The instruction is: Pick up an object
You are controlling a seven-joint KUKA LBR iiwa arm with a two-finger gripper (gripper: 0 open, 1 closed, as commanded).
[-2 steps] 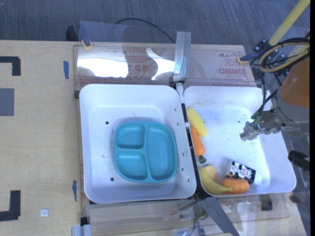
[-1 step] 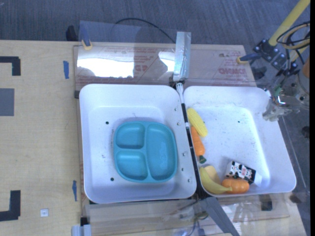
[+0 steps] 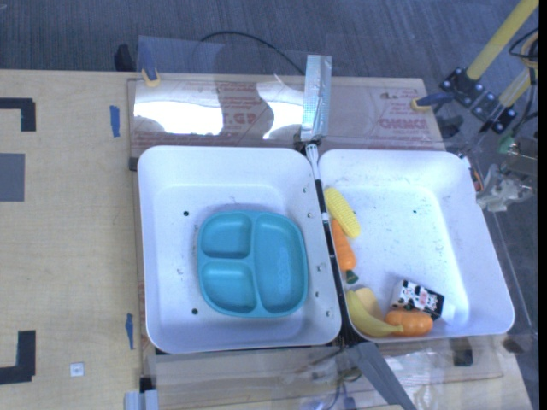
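In the camera view, we take the blue divided plate (image 3: 253, 263) as our landmark; it lies flat in the middle of the left bin (image 3: 162, 229), well clear of that bin's walls. Everything small enough to pick lies to the right of the plate, across the wall where the two bins meet, in the right bin (image 3: 444, 195): a yellow corn cob (image 3: 342, 212) and, touching its lower end, an orange carrot (image 3: 344, 252), both pressed along that shared wall; further right and lower, a banana (image 3: 369, 312), a second orange piece (image 3: 408, 321) resting against it, and a black-and-white patterned block (image 3: 418, 299) just above them. We cannot tell how the hand stands or whether it has anything, since this moment gives us no sight of it. We judge the main risk to be crowding: the corn and carrot hug the wall, so a finger may strike the rim, and the lower cluster touches, so a closing hand may nudge a neighbour away or catch two at once. The plate looks too wide and flat to grasp easily.
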